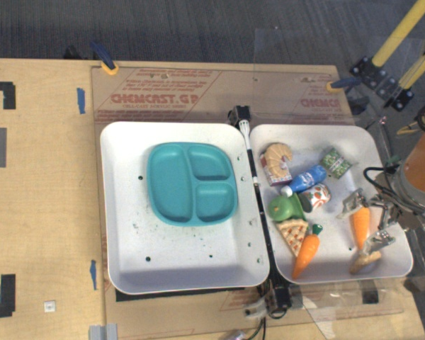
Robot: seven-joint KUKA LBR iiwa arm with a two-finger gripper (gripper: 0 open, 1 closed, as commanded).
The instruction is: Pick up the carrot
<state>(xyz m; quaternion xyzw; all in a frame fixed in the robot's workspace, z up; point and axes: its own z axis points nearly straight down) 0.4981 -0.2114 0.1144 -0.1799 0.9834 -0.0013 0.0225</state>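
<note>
Looking down at the bench (42,190), I see the left bin (127,261) carrying a teal divided plate (193,183). The right bin (340,261) holds a jumble of toy food. My claw (372,225) sits low at that bin's right side, just beside an orange piece (360,224); I cannot tell whether the claw is open or closed. The carrot (306,251) lies tilted near the bin's front edge, touching a pizza slice (292,234), below a green pepper (285,207).

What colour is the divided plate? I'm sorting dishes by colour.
Teal, seen in the camera view: the plate in the left bin.
</note>
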